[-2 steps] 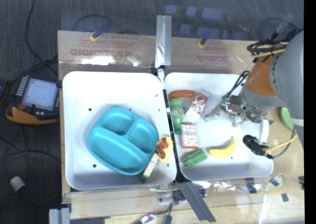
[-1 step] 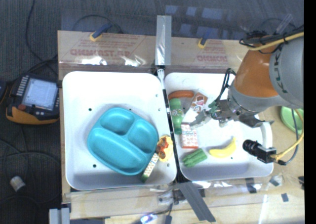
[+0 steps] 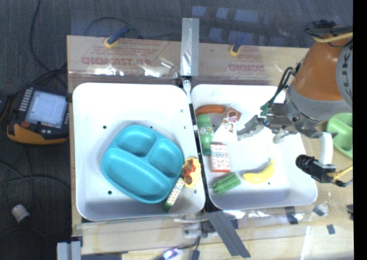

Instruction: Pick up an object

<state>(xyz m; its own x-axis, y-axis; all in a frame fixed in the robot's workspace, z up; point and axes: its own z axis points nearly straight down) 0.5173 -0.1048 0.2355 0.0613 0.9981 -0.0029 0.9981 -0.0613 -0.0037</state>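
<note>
Camera view puts the gripper (image 3: 265, 128) at right of centre, jaws spread and holding nothing; the banana (image 3: 258, 173) lies below it, well apart.

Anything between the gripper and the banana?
Nothing visible. The gripper hangs above the right bin; the banana lies below it in the picture, on bare bin floor, apart from the other items.

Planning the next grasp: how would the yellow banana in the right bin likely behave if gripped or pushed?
The banana looks like smooth, glossy plastic, so probably light, stiff, maybe slippery. Its curved shape may pivot or slide across the right bin floor if nudged off-centre. It lies apart from the gripper.
</note>
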